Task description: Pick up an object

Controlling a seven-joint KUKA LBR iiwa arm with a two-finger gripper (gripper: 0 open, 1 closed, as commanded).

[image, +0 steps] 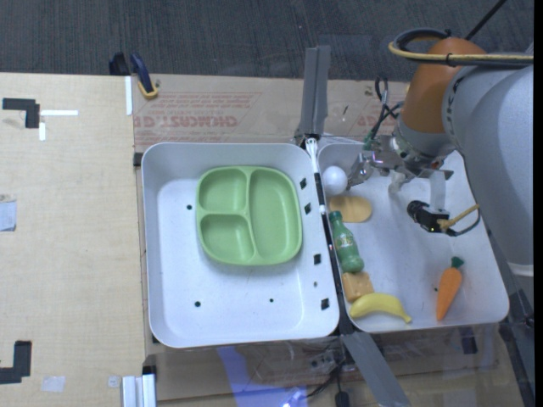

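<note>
My gripper (376, 176) hangs over the back of the right bin (484, 312), open, with nothing between its fingers. Just left of it lies a white ball (334, 178), and a tan flat piece (351, 209) sits in front of the ball. Along the bin's left wall lie a green bottle (345, 242) and a small bread-coloured chunk (357, 286). A yellow banana (379, 306) rests at the front. An orange carrot (448, 290) lies at the front right.
The left bin (170, 303) holds a green divided plate (249, 215). The grey arm with its orange band (433, 83) fills the space above the right bin's back right corner. Bare bin floor shows between the bottle and the carrot.
</note>
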